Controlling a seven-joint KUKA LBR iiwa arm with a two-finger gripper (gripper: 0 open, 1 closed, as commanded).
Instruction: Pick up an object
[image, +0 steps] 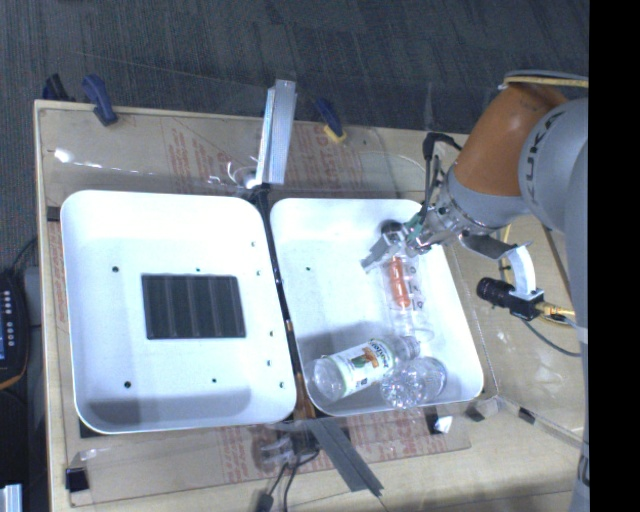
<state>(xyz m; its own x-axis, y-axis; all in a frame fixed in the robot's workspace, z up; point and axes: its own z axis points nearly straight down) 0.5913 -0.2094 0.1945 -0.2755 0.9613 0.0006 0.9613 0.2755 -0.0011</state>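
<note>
Bottles (355, 371) crowding right bin's (310, 250) front edge; end effector (392, 243) near back.

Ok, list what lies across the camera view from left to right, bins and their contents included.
Left bin → dark ribbed pad → right bin → labelled bottle → claw → orange band on the arm.

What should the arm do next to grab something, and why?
Probably lower a little onto the orange-marked clear bottle. The gripper sits at that bottle's upper end in the right bin, nearer to it than to the two other bottles, one labelled and one clear, at the bin's near edge. I can't tell how its fingers stand.
</note>
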